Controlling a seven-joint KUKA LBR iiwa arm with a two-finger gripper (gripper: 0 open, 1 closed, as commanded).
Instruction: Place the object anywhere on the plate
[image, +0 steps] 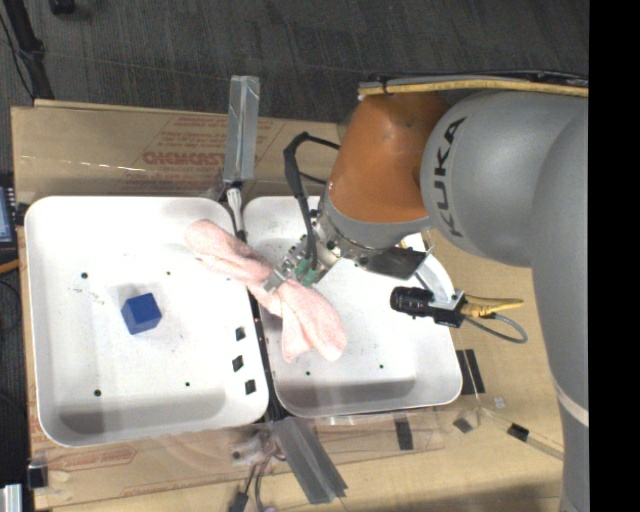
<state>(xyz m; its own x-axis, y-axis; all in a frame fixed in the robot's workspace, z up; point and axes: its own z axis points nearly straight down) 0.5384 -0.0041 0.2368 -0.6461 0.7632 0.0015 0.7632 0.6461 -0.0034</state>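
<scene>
A limp pink cloth (315, 322) lies across the divider between the two white bins. One end rests in the left bin (90, 390) and the other hangs down into the right bin (400, 370). My gripper (291, 271) sits at the cloth's middle, right over the divider. The fabric is bunched and pinched between its fingers there. The grey arm with its orange band (385, 150) reaches in from the right and covers the back of the right bin.
A blue cube (141, 312) sits in the left bin, left of centre. A black connector with a yellow cable (430, 303) juts out over the right bin's right side. A grey upright bar (240, 130) stands behind the divider.
</scene>
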